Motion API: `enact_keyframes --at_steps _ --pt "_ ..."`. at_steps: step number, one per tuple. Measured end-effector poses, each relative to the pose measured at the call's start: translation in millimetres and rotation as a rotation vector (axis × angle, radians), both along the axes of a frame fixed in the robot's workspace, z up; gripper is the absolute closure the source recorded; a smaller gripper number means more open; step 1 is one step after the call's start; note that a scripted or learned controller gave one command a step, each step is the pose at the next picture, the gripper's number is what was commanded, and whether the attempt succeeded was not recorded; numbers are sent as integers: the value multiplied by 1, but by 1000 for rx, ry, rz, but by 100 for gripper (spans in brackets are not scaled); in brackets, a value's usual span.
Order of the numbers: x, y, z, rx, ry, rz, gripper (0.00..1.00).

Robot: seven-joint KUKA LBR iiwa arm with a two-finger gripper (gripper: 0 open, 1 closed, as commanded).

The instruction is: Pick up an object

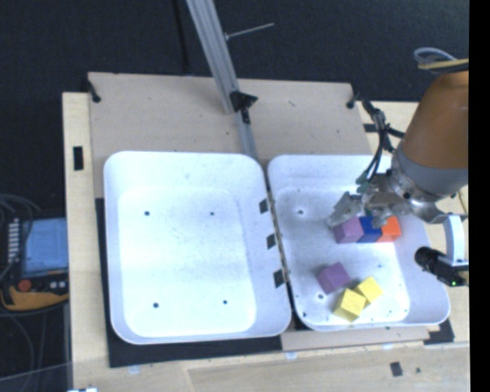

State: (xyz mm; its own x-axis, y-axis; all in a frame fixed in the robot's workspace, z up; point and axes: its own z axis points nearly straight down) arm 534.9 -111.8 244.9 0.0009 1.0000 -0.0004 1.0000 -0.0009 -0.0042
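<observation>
The right bin (310, 186) holds several small blocks. A purple block (348, 230), a blue block (368, 226) and an orange block (390, 229) lie bunched together right under my gripper (366, 211). My gripper hangs low over this cluster, with its metal fingers (343, 208) coming down around the blue and purple blocks. Nearer the front of the bin a second purple block (333, 276) lies alone. Two yellow blocks (351, 303) (370, 289) sit side by side at the front.
The left bin (188, 243) sits beside the right one, joined by clips along the shared edge. A slanted metal rail (216, 51) rises from behind the bins. A blue device (45, 247) with cables lies off the bench at the left.
</observation>
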Motion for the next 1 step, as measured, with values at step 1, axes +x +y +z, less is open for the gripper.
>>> enact_keyframes --at_steps 1 --pt "-5 -9 -58 0 1 -1 0"
